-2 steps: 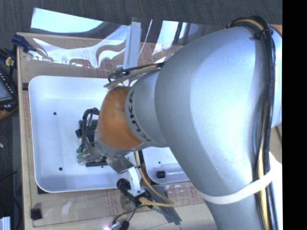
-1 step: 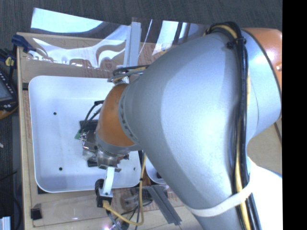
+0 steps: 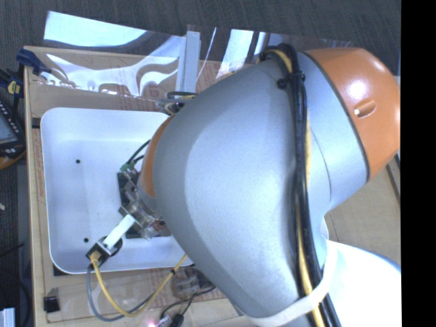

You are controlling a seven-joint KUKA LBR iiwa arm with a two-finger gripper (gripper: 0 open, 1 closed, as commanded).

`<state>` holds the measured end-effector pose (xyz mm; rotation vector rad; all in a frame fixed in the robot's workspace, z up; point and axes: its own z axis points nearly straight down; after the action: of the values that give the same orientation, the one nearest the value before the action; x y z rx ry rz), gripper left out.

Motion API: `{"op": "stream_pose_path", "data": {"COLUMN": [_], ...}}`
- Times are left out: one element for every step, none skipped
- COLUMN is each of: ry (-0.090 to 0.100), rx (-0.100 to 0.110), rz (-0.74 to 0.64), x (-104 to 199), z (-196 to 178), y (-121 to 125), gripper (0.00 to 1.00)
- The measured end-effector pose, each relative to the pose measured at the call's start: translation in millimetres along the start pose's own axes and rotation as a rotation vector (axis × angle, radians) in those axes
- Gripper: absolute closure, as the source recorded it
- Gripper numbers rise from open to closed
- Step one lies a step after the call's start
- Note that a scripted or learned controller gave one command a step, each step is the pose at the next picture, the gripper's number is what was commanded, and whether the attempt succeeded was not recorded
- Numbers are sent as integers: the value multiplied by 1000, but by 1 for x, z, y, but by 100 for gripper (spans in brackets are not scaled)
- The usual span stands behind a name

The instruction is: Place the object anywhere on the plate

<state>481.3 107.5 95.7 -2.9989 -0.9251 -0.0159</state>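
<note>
My arm's large grey link [image 3: 259, 182] with its orange band [image 3: 354, 107] leans in from the right. It hides the right bin and the right part of the left white bin [image 3: 68, 182]. Below the link, the gripper [image 3: 135, 210] hangs low over the left bin's floor, close to the front wall. The dark wrist hardware and wires around it blur together. A white bracket [image 3: 114, 236] juts from the gripper toward the bin's front rim. Whatever lies beneath the arm is hidden.
Two small dark specks [image 3: 78, 161] mark the left bin's floor. A yellow cable [image 3: 116, 305] loops over the wooden bench frame in front of the bin. Clear plastic sheets [image 3: 136, 67] stand behind the bins. Dark gear [image 3: 8, 128] sits past the left edge.
</note>
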Motion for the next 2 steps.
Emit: {"op": "stream_pose_path", "data": {"ry": [-6, -12], "rx": [4, 7], "rz": [-131, -488], "x": [92, 27], "z": [3, -104], "y": [-54, 4], "gripper": [100, 100]}}
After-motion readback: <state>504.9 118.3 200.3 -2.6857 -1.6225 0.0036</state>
